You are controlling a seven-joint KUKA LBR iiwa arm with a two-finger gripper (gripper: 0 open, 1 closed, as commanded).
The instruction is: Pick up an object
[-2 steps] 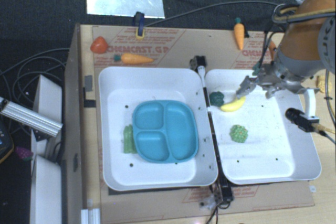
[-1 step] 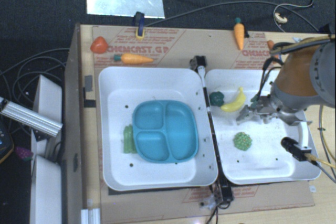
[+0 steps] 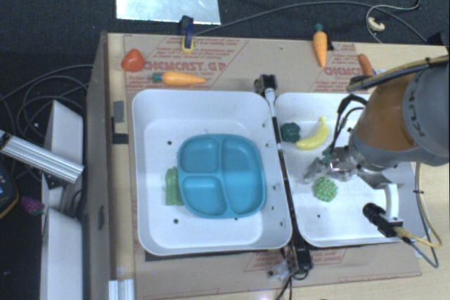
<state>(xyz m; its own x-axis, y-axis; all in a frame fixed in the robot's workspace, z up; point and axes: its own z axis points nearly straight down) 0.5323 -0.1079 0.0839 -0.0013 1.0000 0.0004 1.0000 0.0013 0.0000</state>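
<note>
Cardboard-topped bench (image 3: 232, 56) carries two white bins, and the hand (image 3: 325, 168) hovers low in the right bin (image 3: 344, 239), right above a green bumpy ball (image 3: 324, 188); whether it is clenched or released I cannot tell. That ball looks light, knobbly, easy to pinch across its middle. Beside it, one yellow banana (image 3: 313, 138), curved and slick, best taken mid-body, and one dark green broccoli piece (image 3: 290, 130). Left bin (image 3: 151, 151): one blue divided plate (image 3: 221, 175), one green slab (image 3: 172, 187). Outside: three carrots, one tomato
</note>
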